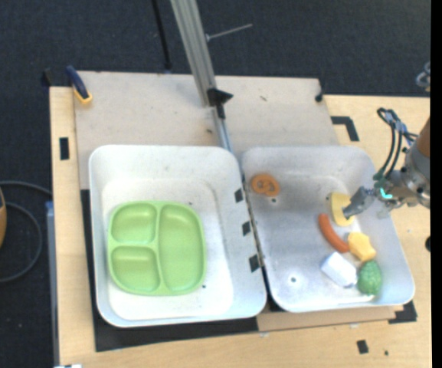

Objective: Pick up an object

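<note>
gripper (361, 203) over right bin (297, 167) | jaws: cannot tell | beside yellow piece (339, 205), carrot (332, 232) | left bin (159, 159): green tray (158, 248)

Camera: one, fixed above the desk (167, 113), looking down at a slant.
Facing: the far edge of the desk lies toward the top of the frame — dark floor (320, 21) beyond it.
Range: moderate; both bins fit whole — left bin (129, 167), right bin (305, 163).
Arm side: the arm (416, 167) enters at the right edge.
Overlap: none; a single view.
</note>
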`<state>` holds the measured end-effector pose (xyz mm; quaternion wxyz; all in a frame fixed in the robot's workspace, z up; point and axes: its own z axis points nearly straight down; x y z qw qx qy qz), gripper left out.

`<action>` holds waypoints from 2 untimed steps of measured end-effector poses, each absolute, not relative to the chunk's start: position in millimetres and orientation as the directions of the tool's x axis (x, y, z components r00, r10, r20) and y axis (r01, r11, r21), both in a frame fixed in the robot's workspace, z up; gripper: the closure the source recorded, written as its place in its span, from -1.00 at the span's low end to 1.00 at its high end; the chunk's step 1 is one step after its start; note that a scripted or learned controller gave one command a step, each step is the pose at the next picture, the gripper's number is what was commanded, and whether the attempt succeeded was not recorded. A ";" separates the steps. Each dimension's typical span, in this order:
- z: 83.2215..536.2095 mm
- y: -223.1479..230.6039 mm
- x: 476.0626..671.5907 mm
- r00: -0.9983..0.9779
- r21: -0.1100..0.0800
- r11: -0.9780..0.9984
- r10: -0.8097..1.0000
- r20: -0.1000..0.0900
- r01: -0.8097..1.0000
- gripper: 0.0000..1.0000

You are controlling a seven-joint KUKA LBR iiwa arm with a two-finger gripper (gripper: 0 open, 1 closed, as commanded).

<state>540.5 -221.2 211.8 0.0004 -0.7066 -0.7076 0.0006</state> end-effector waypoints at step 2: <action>169.7 -219.4 536.9 0.000 -0.002 0.000 1.000 -0.001 1.000 -1.00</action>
